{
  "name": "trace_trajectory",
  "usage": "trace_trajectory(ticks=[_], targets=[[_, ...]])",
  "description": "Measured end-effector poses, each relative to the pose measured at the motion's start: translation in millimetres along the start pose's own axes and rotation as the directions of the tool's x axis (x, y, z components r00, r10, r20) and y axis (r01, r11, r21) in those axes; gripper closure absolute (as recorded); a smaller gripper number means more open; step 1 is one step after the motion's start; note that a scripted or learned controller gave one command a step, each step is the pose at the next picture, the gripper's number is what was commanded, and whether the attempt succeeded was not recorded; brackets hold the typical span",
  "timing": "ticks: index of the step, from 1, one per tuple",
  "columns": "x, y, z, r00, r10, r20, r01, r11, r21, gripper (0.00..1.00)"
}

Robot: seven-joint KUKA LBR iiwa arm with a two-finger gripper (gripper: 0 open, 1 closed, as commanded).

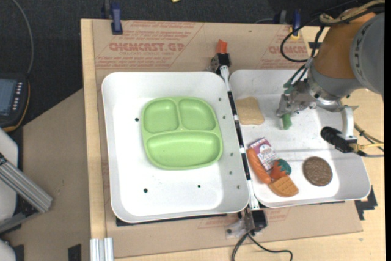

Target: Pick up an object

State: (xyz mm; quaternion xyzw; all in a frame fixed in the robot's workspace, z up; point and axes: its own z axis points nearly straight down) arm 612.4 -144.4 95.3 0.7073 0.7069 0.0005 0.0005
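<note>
The right bin (342, 195) holds a tan bread slice (249, 111) at its back left. Along its front lie a pink-and-red packet (264, 153), an orange carrot (257, 167), an orange wedge with a green top (283, 183) and a brown round cookie (317, 171). My gripper (287, 112) hangs over the back middle of this bin, just right of the bread slice. A small green piece (285, 121) shows at its lower end, and whether it is gripped is unclear.
The left bin (122, 192) carries a green divided plate (181, 131) in its middle. A black clamp bar runs between the two bins (235, 131). The grey arm with its orange band (339, 55) covers the right bin's back right corner.
</note>
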Motion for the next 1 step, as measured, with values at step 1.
trace_trajectory(ticks=[1], targets=[[101.5,-2.2,-95.6,1.0,-0.01,-0.002,0.01,1.0,-0.008,1.0]])
